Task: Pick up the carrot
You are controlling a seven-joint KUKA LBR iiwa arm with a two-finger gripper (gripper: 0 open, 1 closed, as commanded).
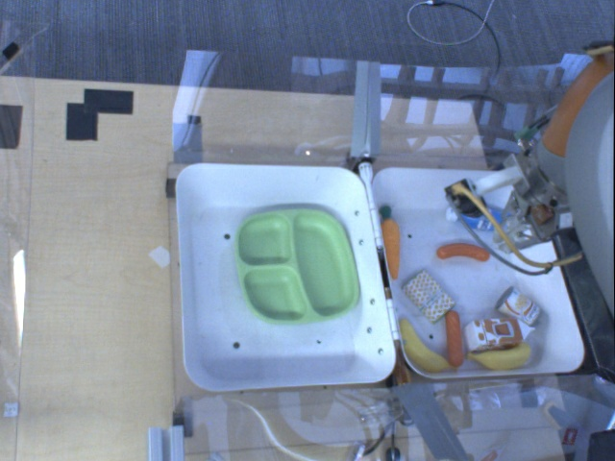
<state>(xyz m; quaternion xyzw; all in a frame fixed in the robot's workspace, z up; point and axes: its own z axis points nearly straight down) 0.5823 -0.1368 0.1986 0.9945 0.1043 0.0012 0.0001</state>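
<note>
Carrot (390, 245) lies along the left wall of the right bin (573, 351), w/ green top toward the far end. Gripper (534, 212) sits near the bin's right edge, well apart; can't tell its state. Approach from above, align jaws across the carrot's width, mind the wall.

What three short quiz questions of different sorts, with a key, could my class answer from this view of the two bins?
1. True or false: the carrot lies in the bin with the green divided plate.
2. Which lies nearest the carrot? A) sausage B) patterned packet C) small carton
3. Fill in: the carrot lies along its bin's ___ wall.

Key: 1 false; 2 B; 3 left.
</note>
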